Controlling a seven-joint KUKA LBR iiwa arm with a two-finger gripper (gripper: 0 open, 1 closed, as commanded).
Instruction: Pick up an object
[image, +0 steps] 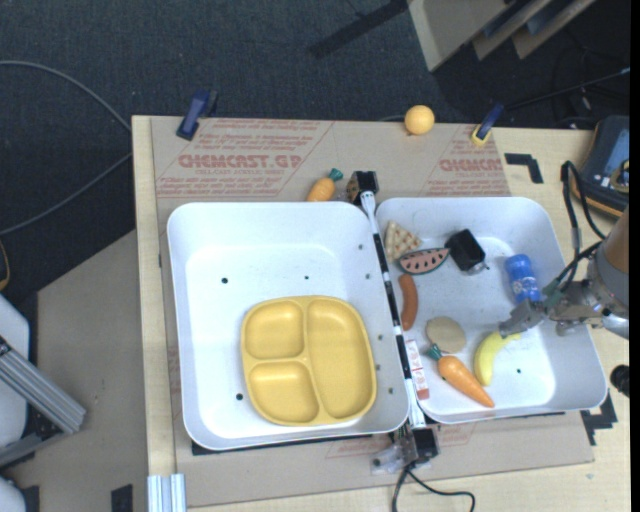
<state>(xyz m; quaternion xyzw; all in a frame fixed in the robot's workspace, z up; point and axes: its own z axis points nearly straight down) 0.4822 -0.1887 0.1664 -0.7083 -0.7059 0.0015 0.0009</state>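
Note:
The right bin (566, 392) holds several toy foods: a yellow banana (487, 358), an orange carrot (464, 378), a beige round cookie (445, 333), a red sausage (407, 300), a watermelon slice (424, 262), a waffle piece (400, 240), a black block (466, 250) and a blue bottle (521, 277). My gripper (522, 321) reaches in low from the right. It sits just above the banana's upper end and below the blue bottle. I see nothing lifted off the bin floor.
The left bin (190, 300) holds a yellow divided plate (308, 358). On the cardboard behind the bins lie an orange ball (419, 120) and a small orange toy (322, 188). Blue clamps (195, 114) sit at the board's far edge. Cables run at the far right.

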